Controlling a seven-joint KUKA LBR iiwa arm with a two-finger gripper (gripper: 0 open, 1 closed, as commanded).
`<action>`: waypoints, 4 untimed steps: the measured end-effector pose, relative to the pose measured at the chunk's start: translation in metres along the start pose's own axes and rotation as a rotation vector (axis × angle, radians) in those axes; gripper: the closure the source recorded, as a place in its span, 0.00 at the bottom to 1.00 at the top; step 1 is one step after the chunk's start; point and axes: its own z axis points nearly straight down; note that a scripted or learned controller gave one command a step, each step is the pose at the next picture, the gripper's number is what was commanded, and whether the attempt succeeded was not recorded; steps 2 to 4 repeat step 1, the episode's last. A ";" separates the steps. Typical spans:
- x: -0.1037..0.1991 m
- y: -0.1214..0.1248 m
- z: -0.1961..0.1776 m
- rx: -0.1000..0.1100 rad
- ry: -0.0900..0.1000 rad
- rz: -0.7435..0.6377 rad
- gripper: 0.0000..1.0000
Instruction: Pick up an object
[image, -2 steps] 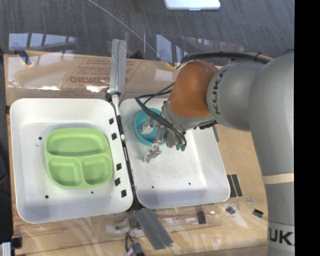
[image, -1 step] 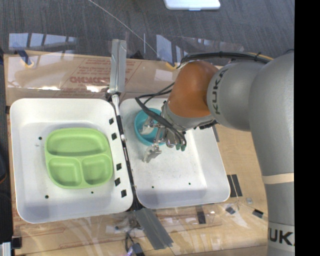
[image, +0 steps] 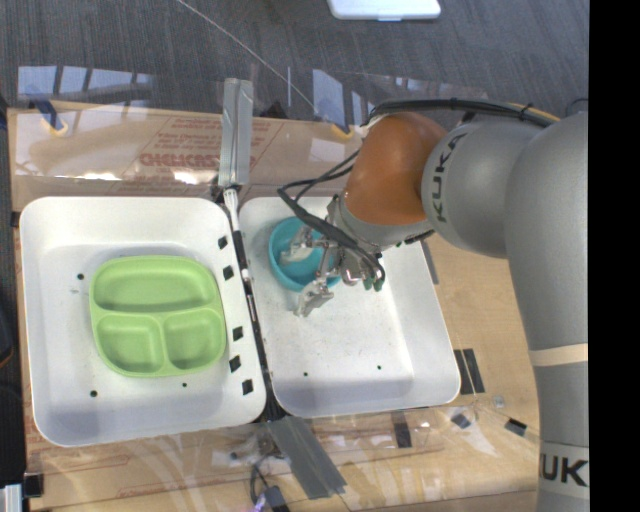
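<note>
A teal bowl (image: 288, 254) sits in the right bin (image: 400, 350), near its far left corner. My gripper (image: 326, 278) hangs low over the bowl's right rim and covers that side of it. The orange band and grey wrist above it hide the bin's far edge. I see nothing lifted off the bin floor.
The left bin (image: 50, 300) holds a light green divided plate (image: 156, 314) with three compartments. A ridge with black clips (image: 240, 300) separates the two bins. The arm's grey body (image: 540, 250) fills the right side. Cardboard and a metal bar (image: 236, 130) lie behind the bins.
</note>
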 end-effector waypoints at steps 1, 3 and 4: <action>-0.026 0.005 0.003 -0.005 0.023 0.009 0.00; -0.026 0.005 0.003 -0.005 0.023 0.009 0.00; -0.026 0.005 0.003 -0.005 0.023 0.009 0.00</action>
